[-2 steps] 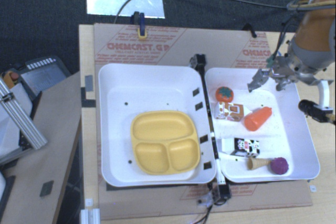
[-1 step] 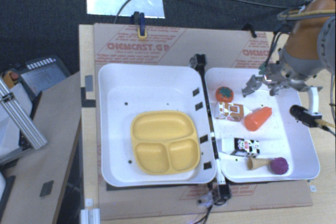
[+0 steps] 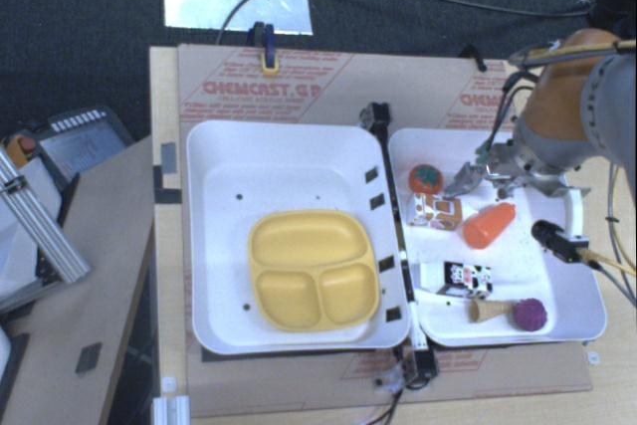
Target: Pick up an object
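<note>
My gripper (image 3: pixel 485 182) hangs over the back part of the right bin (image 3: pixel 587 314), open, with nothing between its fingers. Just below it lies an orange carrot-like piece (image 3: pixel 489 225), tilted. A red tomato with a green top (image 3: pixel 425 178) sits to the gripper's left, and a small orange-and-white carton (image 3: pixel 436 211) is in front of the tomato. Nearer the front edge lie a black-and-white cow-patterned carton (image 3: pixel 466 279) and an ice cream cone with a purple scoop (image 3: pixel 515 313).
The left bin (image 3: pixel 219 174) holds a yellow divided plate (image 3: pixel 313 268). A black divider strip (image 3: pixel 390 214) runs between the two bins. Cardboard (image 3: pixel 299 85) lies under both bins, and cables trail over the dark floor behind.
</note>
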Tool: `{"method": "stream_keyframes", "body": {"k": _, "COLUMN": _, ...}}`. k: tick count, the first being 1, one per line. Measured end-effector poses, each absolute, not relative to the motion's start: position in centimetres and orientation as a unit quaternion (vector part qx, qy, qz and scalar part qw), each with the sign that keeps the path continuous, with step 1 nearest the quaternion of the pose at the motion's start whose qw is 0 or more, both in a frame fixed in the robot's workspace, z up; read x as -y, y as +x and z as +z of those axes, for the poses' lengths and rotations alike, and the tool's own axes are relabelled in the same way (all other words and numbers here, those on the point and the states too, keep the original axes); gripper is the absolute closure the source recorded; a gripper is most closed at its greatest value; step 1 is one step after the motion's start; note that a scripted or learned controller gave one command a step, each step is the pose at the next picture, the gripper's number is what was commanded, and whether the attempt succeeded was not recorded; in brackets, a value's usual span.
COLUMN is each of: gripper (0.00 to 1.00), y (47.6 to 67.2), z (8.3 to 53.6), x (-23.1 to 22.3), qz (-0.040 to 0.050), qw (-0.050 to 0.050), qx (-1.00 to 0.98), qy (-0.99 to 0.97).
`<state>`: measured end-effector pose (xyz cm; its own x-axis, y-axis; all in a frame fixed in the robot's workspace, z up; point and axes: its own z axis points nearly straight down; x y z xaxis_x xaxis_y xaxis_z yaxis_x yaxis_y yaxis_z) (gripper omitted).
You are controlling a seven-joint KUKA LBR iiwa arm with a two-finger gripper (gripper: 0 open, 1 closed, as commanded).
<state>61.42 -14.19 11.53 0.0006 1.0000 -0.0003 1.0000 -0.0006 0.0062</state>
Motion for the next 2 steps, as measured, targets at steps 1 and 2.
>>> {"method": "stream_keyframes", "body": {"k": 1, "gripper": 0.0, "y": 61.96, "z": 8.95, "x": 14.15, "qz": 0.0045, "qw": 0.006, "qx": -0.708, "qy": 0.706}}
{"method": "stream_keyframes", "body": {"k": 2, "gripper": 1.0, "y": 61.66, "z": 9.67, "x": 14.15, "qz": 0.0019, "qw": 0.003, "qx": -0.707, "qy": 0.707}}
